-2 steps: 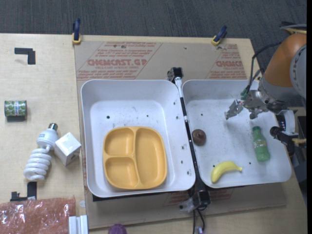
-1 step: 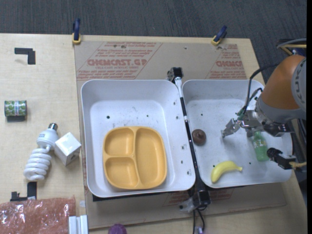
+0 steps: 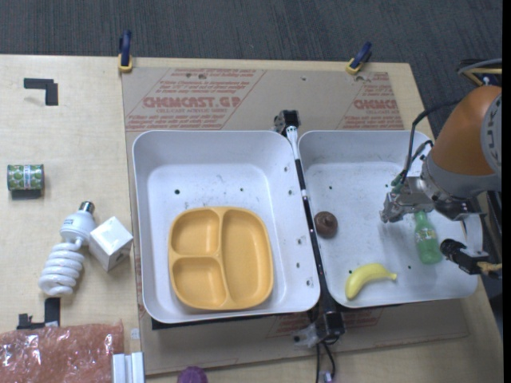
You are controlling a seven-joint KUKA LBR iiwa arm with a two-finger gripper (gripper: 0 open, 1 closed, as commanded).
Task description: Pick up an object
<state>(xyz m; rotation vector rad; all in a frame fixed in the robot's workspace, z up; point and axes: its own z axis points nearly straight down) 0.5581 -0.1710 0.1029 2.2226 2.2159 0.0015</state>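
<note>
The gripper (image 3: 399, 206) hangs low in the right bin (image 3: 351, 166), whether open or closed I cannot tell, with the green bottle (image 3: 426, 238) just beside and below it, so best centre over the bottle's body before squeezing, I'd say.

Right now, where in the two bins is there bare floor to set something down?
Right bin: open floor along the back and middle, between the brown ball and the claw. Crowded near the green bottle and banana. Left bin: a bare strip behind the yellow tray.
</note>
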